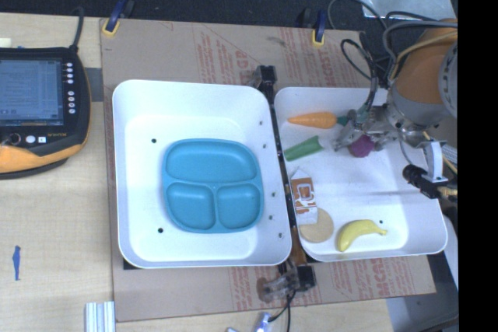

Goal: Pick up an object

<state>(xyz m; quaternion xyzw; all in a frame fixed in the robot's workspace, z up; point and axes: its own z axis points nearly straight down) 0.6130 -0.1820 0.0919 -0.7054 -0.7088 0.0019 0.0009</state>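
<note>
On the bench two shallow white bins sit side by side over a sheet of brown cardboard (194, 50) printed with faint red lettering too washed out to read. Left bin (136, 167) carries a blue divided plate (212, 184) with one long compartment and two small ones. Right bin (420, 233) has the toys: an orange carrot (313, 120) near its far wall, a green stick-shaped piece (302, 148) just below it, a small brown-and-white packet (302, 198) against the left wall with bold markings I can't make out, a tan round disc (317, 228) touching the packet's lower end, and a yellow banana (359, 233) just beside the disc.

From the right the grey arm (424, 85) with its orange band reaches into the far part of the right bin. Its gripper (361, 133) is down at a purple object (360, 145), which sits just right of the carrot's tip. Whether the gripper is closed on it I cannot tell; the metal parts blur together there.

Off to the left lies a control pendant (39, 109) with a lit screen, its text too small to read.
</note>
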